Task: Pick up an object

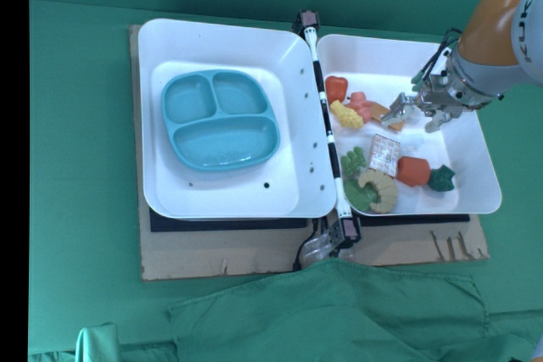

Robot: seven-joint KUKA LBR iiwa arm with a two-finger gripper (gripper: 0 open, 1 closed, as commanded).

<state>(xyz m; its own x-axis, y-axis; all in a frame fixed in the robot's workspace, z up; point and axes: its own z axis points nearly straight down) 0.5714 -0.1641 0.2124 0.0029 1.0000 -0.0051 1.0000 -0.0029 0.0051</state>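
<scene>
Pincer [417,116] spread over right bin [475,174], seemingly empty.

Setting: robotics lab or test bench, staged for manipulation trials.
Backdrop: plain green cloth [76,182] covers the whole bench and the wall behind; a loose fold of it lies crumpled at the near edge.
Base: a sheet of bare cardboard [221,254] with a dark mat on it lies under the bins.
Fixtures: two shallow white bins, left bin [170,42] and right bin [475,174], joined by a black-and-white striped bar [327,119].
Props: toy food pieces [386,161] in the right bin; a blue divided plate [221,119] in the left.
Machinery: industrial arm [505,21], grey with an orange band, entering from the right.
</scene>
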